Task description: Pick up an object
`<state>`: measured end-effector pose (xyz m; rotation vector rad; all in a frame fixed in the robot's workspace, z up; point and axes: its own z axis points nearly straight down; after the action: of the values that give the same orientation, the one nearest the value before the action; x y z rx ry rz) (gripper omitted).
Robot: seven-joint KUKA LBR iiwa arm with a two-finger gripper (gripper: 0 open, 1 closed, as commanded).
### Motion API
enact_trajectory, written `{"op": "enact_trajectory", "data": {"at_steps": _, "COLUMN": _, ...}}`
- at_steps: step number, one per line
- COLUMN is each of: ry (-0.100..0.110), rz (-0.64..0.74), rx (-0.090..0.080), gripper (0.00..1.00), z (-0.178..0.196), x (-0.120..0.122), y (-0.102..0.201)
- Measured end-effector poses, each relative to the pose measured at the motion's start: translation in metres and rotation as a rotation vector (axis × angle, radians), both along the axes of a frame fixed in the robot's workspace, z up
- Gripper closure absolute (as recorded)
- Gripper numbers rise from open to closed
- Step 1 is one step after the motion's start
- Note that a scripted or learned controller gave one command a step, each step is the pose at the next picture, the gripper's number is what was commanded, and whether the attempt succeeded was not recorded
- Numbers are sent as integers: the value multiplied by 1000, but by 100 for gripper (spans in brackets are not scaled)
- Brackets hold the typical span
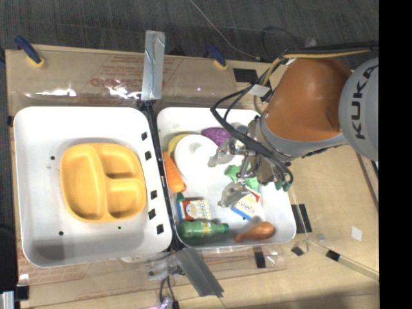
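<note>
Two white bins [26,172] share the bench; the gripper [226,172] hangs spread over the right bin's middle, grasping nothing. Next: descend and close on the packet [248,206].

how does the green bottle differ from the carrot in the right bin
The green bottle lies crosswise along the near wall of the right bin; the carrot lies lengthwise against its left wall. The bottle is dark green with a paler cap and a label; the carrot is plain orange and tapers. Both lie flat, apart from the end effector.
</note>
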<state>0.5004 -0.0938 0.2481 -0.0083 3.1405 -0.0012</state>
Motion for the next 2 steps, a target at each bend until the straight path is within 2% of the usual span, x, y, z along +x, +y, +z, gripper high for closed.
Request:
{"op": "enact_trajectory", "data": {"at_steps": 1, "ry": 6, "rz": 464, "rx": 3, "gripper": 0, "z": -101, "x": -21, "y": -119}}
{"op": "enact_trajectory", "data": {"at_steps": 2, "ry": -13, "rz": 528, "rx": -4, "gripper": 0, "z": -151, "x": -10, "y": -115}}
